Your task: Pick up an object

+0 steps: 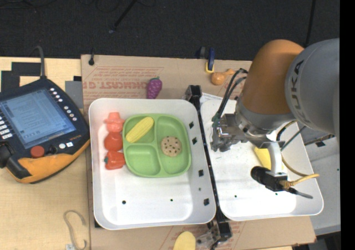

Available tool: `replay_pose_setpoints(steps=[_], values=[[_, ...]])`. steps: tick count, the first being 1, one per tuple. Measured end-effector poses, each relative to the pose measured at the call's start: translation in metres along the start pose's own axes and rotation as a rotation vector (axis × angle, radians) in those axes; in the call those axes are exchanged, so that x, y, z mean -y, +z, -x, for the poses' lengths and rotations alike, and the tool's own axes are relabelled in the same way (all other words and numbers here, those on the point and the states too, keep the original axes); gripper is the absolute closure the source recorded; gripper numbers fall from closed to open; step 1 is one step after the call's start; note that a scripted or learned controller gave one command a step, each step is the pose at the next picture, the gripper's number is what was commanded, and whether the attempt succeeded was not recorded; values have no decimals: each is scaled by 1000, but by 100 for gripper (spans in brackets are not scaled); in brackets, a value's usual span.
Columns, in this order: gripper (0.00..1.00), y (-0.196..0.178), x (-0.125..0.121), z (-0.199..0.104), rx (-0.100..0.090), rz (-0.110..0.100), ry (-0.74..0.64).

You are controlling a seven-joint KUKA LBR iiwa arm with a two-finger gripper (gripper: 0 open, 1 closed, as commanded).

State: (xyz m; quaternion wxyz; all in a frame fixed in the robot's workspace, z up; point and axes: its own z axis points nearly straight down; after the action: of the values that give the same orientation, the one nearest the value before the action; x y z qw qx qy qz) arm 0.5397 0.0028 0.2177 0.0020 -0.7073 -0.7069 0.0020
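Note:
My gripper (220, 142) hangs low over the left part of the right bin (244, 204), close to the wall between the two bins. A yellow object (263, 158) lies in the right bin just to the right of the gripper, partly hidden by the wrist. In the left bin (144, 204) a green divided plate (147, 164) holds a yellow corn cob (138, 128) and a chocolate-chip cookie (171, 145). Beside the plate's left edge lie red and pink toy pieces (113, 141).
A purple grape bunch (154, 87) and a small orange thing (218, 77) lie on the cardboard behind the bins. A yellow object (184, 240) sits in front of them. A teach pendant (36, 127) rests on the bench at the left.

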Motion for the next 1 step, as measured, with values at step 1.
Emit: replay_pose_setpoints(steps=[1], values=[[100,-13,13,6,-1,1,-1]])
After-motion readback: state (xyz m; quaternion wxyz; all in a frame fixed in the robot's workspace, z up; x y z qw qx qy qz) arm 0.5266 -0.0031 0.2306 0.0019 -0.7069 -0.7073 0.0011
